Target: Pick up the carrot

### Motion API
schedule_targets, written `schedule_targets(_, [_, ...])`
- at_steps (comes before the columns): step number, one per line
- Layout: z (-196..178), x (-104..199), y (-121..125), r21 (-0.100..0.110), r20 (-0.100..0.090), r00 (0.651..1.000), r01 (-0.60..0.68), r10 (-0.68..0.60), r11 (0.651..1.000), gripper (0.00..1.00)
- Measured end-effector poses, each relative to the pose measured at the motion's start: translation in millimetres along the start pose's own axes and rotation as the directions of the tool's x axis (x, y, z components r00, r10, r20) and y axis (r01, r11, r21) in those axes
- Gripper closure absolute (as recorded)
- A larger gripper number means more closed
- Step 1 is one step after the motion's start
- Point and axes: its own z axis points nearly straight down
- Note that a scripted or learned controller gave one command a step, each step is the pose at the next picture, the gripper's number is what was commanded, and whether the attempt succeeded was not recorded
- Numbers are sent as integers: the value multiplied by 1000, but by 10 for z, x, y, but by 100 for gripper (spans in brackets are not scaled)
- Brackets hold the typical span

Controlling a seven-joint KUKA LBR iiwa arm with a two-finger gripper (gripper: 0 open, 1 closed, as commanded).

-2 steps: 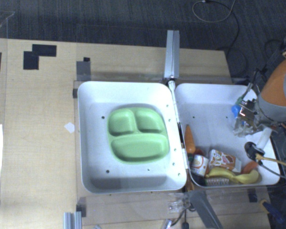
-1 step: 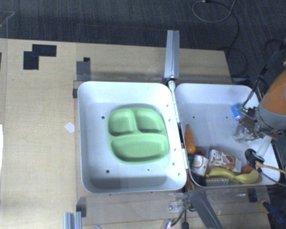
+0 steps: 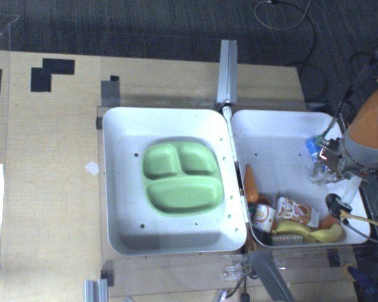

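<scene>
Banana (image 3: pixel 309 234) nearest, then carrot (image 3: pixel 250 186) by the bin wall: stiff, light, smooth, best gripped mid-body; hand (image 3: pixel 331 168) state impossible to tell

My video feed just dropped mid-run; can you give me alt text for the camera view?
A slim orange carrot lies against the left wall of the right-hand shallow white bin, beside a small can, a carton and a yellow banana. The two-finger gripper hovers at that bin's right edge. A green divided plate sits in the left white bin.

Green tray (image 3: pixel 181 178), white bins (image 3: pixel 123 187), orange carrot (image 3: pixel 249 184), yellow banana (image 3: pixel 309 233).
</scene>
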Motion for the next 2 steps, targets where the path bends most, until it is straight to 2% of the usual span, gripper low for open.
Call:
schedule_targets(1, [-801, 677, -183, 9, 1, 977, 215, -215, 976, 100])
schedule_targets(2, [105, 221, -289, 2, 1, 990, 142, -142, 990, 100])
